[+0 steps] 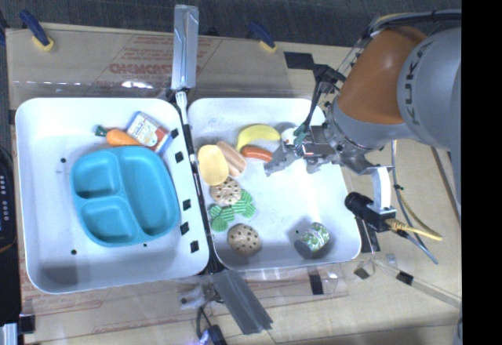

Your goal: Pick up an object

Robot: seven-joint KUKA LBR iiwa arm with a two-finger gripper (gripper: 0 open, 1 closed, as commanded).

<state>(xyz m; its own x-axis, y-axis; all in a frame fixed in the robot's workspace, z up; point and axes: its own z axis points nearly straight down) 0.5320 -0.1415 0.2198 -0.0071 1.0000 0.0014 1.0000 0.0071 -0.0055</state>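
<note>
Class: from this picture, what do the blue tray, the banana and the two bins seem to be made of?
Blue tray: probably moulded plastic, with one even colour, rounded compartment walls and a soft sheen.
Banana: likely plastic toy food, smooth, uniformly yellow and faintly glossy.
Bins: seemingly thin white plastic, with rounded corners and light glare on the floor. The look alone cannot confirm any of these.

Cardboard-covered bench (pixel 94 53) bears two white bins touching: left bin (pixel 39 179), right bin (pixel 337 202); blue clamps (pixel 38 30) on edge.

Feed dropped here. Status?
Gripper low in right bin, holding nothing visible. Hot dog and banana just beside. Nothing blocking.
</note>
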